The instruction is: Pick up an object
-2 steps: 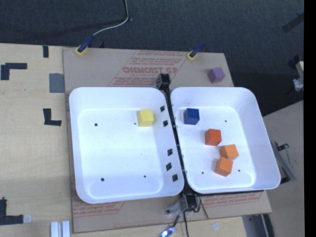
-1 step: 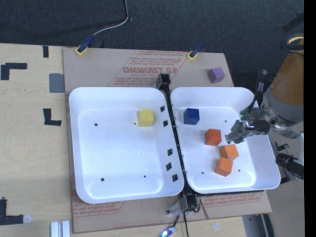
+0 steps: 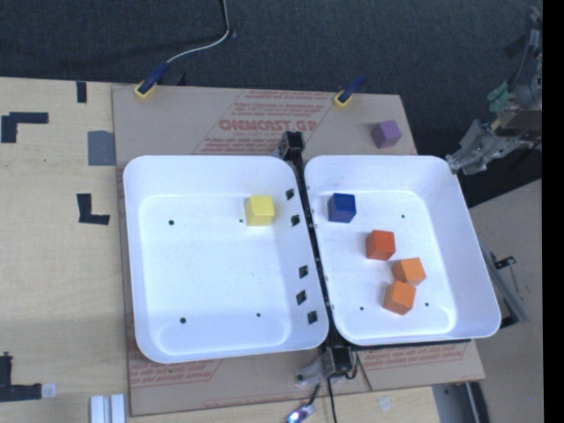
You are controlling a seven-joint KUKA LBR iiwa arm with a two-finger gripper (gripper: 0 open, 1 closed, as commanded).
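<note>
- Left bin (image 3: 145,263): shallow, white, smooth plastic, rounded corners, small dark dots on the floor.
- Inside it, one yellow block (image 3: 260,210), cube-shaped, matte, near the upper right part of the floor, close to the wall shared with the neighbouring bin.
- Between the bins: row of small black clips (image 3: 305,271) down the joined rims.
- Right bin (image 3: 467,236): same white shallow form, set touching the left one.
- Inside it, blue block (image 3: 342,207) at upper left of the floor, just across the divide from the yellow one.
- Further right and lower: three orange blocks in a loose column — upper orange block (image 3: 380,244), middle orange block (image 3: 408,270), lower orange block (image 3: 399,298); the middle and lower ones touching or nearly so, cannot tell which.
- Under both bins: brown cardboard sheet (image 3: 264,122) with red printing, flat, held by yellow-and-blue clamps (image 3: 152,79) at the top edge.
- On the cardboard, outside the bins, above the right bin: small purple block (image 3: 385,133).
- Far right: gripper (image 3: 463,159), grey metal, off beyond the right bin's upper corner, well apart from every block; open or closed, cannot tell.
</note>
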